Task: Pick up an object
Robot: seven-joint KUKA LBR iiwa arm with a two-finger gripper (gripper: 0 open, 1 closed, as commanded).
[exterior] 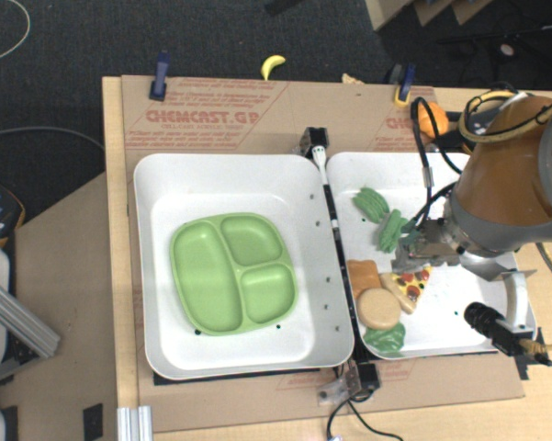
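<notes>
A green divided plate (234,272) lies in the left white bin (156,246) on the tabletop (211,108). In the right bin (459,343) sit a leafy green toy (380,215), a brown bread slice (362,273), a round tan cookie (379,309), a green piece (386,339) and a pizza slice (411,287). The tool (417,254) hovers just above the pizza slice; whether it is wide or narrow, I cannot tell.

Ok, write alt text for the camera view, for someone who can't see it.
A grey and orange robot arm reaches from the right, its tool low over toy food in the right white bin: green leafy pieces, a pizza slice, a round bun. The left white bin holds a green divided plate.
</notes>
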